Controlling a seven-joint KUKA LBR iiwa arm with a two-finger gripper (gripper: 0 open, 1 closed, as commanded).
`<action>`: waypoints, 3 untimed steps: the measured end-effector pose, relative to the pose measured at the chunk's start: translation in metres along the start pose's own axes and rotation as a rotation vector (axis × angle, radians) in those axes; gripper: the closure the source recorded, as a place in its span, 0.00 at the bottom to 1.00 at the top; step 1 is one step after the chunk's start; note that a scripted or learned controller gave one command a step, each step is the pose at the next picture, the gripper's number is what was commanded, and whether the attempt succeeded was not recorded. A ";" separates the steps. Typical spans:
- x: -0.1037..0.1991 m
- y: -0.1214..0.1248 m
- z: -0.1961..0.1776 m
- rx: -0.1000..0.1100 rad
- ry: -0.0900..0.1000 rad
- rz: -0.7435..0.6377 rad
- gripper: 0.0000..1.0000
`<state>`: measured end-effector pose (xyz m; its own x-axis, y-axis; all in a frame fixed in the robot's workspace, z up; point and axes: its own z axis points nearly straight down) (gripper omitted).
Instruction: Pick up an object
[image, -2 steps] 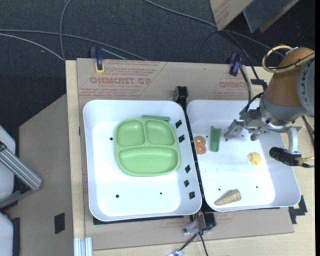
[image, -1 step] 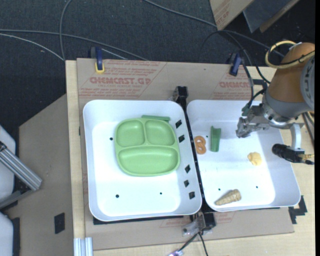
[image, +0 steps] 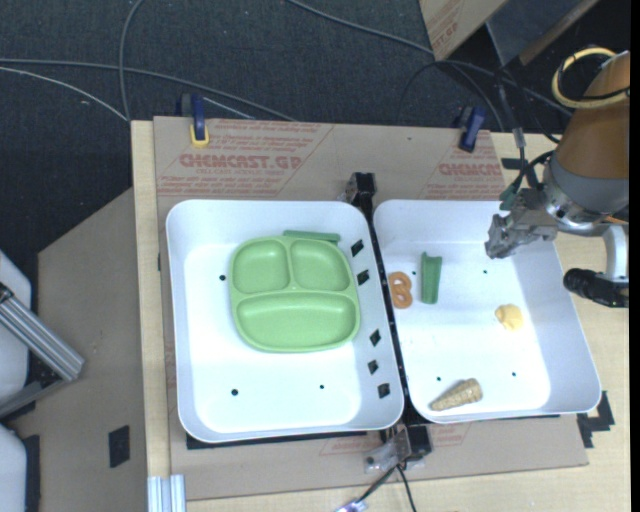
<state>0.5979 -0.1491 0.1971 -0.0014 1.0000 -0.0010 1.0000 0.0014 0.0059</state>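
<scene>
The gripper (image: 503, 240) hangs over the far end of the right bin (image: 570, 370). I cannot tell how it is set. Nothing is in it. The nearest toys lie a little way off: a green block (image: 431, 278) to its left, and a small yellow lump (image: 509, 317) just below it. The lump looks light and a bit squishy, so a soft squeeze across its middle should do. The block looks stiff; pinch its long sides.
</scene>
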 end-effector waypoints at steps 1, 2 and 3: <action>0.000 0.001 -0.009 0.003 0.001 0.001 1.00; 0.056 -0.025 -0.010 0.009 0.005 -0.004 1.00; 0.106 -0.035 -0.007 0.009 0.004 -0.004 1.00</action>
<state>0.5627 -0.0431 0.2037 -0.0055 1.0000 0.0033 1.0000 0.0055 -0.0036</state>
